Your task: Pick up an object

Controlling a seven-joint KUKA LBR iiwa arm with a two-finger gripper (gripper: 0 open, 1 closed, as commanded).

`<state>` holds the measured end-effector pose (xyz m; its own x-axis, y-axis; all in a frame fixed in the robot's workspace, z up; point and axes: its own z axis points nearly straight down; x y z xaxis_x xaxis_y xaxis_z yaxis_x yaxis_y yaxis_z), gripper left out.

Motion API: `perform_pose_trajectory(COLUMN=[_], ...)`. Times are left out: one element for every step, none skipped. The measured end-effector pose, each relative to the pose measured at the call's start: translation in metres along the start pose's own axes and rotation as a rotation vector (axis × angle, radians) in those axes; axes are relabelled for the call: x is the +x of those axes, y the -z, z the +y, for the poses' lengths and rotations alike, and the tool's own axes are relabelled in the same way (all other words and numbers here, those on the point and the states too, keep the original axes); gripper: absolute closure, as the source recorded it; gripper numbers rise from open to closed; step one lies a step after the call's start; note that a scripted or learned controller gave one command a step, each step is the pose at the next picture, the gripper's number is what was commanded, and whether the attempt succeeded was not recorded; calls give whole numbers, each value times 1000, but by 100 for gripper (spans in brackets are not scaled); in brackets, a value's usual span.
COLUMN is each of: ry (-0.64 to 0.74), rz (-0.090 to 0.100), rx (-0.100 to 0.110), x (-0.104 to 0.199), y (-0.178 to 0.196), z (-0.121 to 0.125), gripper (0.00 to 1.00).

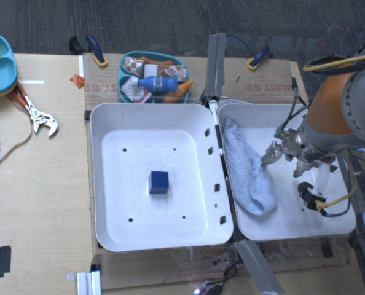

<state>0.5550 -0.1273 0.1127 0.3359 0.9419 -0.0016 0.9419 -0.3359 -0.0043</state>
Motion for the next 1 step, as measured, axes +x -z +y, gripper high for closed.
perform_pose_trajectory(ry=[-43], rz=[0], rx=[-5], x=[-70], y=[54], z=[52], gripper=[0])
